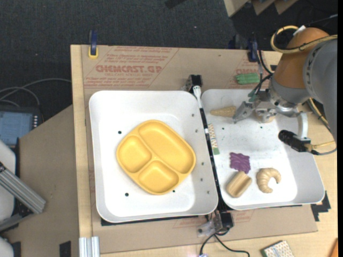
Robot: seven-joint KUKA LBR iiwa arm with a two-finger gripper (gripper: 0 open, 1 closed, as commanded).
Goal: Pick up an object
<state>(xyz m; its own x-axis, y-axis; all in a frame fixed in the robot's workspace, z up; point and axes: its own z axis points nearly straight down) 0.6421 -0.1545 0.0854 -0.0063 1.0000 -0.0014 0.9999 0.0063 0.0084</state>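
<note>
The right bin (308,194) holds a tan cone (222,111) at its far left, a purple piece (239,161) in the middle, a tan roll (238,184) and a croissant (269,179) near the front. My gripper (252,116) hangs over the far part of this bin, just right of the cone. It looks open, with two prongs spread apart and white bin floor showing between them. Nothing is held. The grey arm with its orange band (292,63) comes in from the upper right.
The left bin (102,122) carries a yellow divided plate (155,157). A green piece (247,78) lies on the bench behind the right bin. A black plug with a cable (292,139) hangs over the right bin's right side.
</note>
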